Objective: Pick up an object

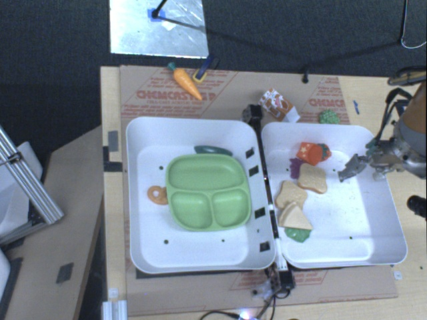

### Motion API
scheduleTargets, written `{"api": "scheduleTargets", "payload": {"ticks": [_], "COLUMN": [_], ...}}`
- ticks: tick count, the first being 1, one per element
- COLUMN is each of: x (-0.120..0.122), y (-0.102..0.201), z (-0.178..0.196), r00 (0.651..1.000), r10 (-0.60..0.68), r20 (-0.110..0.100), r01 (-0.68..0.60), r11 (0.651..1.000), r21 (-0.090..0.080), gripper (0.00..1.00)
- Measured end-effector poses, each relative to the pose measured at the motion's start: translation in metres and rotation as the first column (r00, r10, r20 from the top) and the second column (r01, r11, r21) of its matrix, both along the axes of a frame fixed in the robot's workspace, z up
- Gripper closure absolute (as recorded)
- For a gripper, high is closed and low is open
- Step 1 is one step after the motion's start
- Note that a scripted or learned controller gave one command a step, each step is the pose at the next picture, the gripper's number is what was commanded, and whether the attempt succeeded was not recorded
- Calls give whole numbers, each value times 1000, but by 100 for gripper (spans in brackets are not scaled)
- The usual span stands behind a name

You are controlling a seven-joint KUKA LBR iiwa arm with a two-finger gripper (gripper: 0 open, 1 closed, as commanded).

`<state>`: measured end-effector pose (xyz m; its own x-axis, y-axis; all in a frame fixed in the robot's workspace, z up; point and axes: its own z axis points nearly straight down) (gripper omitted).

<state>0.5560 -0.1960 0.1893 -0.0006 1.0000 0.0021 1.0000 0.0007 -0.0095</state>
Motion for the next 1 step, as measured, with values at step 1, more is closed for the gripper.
{"api": "scheduleTargets", "payload": {"ticks": [1], "x": [3], "y": [0], "z": [6], "r00": [1000], "r10": [3], "r20": [11], "r01": [-3], "r11": [1000], "r21": [-3], "gripper": [0]}}
